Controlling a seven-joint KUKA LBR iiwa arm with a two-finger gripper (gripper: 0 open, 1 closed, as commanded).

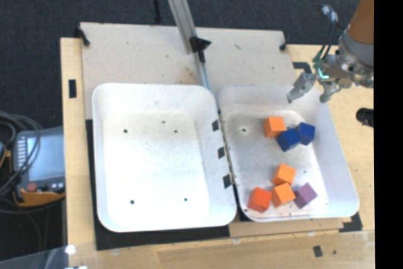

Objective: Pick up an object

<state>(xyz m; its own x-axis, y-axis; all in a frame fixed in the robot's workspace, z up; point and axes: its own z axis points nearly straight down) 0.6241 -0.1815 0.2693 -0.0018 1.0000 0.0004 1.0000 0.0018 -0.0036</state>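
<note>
**Gripper spread above the right bin's far edge**

We see the gripper (313,87) with fingers spread apart, nothing between them, over the far rim of the right bin (340,164). Nearest, just below it, lie an orange cube (274,126) and two blue cubes (296,135) touching each other. Farther off toward the near rim sit three more orange blocks (274,188) and a purple cube (305,194), seemingly touching. The left bin (101,135) lies well away to the gripper's side on the counter (72,66).
</note>
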